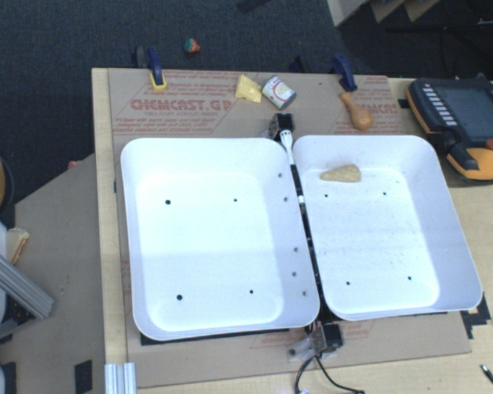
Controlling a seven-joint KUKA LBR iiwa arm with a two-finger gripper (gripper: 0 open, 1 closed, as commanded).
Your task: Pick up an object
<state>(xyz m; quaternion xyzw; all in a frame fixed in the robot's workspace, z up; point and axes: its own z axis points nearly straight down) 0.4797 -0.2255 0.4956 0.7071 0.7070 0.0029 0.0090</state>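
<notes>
2 white bins (205, 318) sit on a tan board (115, 220) with red lettering; a beige object (341, 173) lies in one.

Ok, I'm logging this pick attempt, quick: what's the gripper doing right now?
Gripper: its state cannot be told from the camera view. The tan object lies unheld in the right bin.

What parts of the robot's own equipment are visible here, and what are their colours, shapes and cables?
What looks like a handheld control pendant, black with a grey screen and orange-yellow edging, lies beside the right white bin. At the front of the bench, a small black connector trails black cables.
</notes>
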